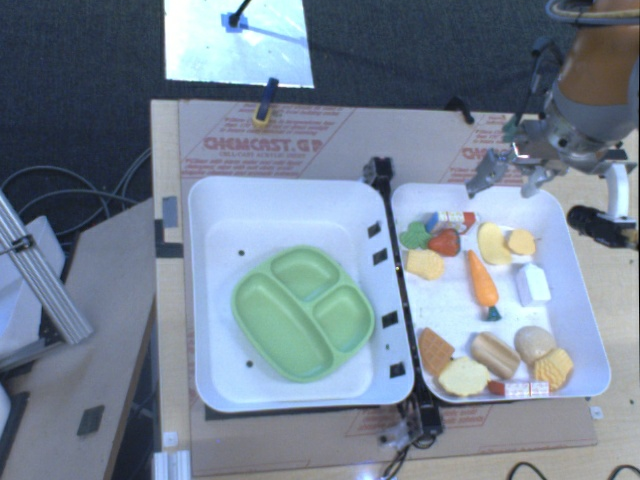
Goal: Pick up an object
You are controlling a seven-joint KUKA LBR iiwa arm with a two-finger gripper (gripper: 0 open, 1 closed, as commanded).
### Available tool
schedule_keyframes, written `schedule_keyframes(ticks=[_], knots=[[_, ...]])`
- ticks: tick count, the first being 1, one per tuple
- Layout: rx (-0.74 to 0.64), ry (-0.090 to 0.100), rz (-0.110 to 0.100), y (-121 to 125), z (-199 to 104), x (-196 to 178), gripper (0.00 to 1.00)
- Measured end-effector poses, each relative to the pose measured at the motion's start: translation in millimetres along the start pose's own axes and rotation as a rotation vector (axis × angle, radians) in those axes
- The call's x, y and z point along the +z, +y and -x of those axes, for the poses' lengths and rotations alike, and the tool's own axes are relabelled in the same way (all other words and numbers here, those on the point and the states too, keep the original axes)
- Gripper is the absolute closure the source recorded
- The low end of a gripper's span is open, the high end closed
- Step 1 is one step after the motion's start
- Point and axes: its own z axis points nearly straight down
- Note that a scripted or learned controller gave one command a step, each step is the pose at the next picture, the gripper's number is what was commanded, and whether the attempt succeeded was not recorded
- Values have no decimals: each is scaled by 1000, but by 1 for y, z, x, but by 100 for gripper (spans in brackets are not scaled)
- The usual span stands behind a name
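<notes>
I see my gripper [511, 175] hanging above the far edge of the right bin [580, 298], its two fingers spread apart with nothing between them; just below it, toward the camera, lie a small tube [452, 218], a red tomato [445, 241] and a yellow piece [492, 242]. Further below it the orange carrot [482, 280] rests in the middle of the bin; well to its left, the left bin [220, 218] carries a green divided plate [302, 313].
</notes>
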Motion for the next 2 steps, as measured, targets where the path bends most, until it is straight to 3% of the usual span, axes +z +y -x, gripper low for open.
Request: schedule_keyframes(ticks=[1,2], knots=[[-2,-1,11,2,0,-7,0],[-1,-1,8,4,-2,35,0]])
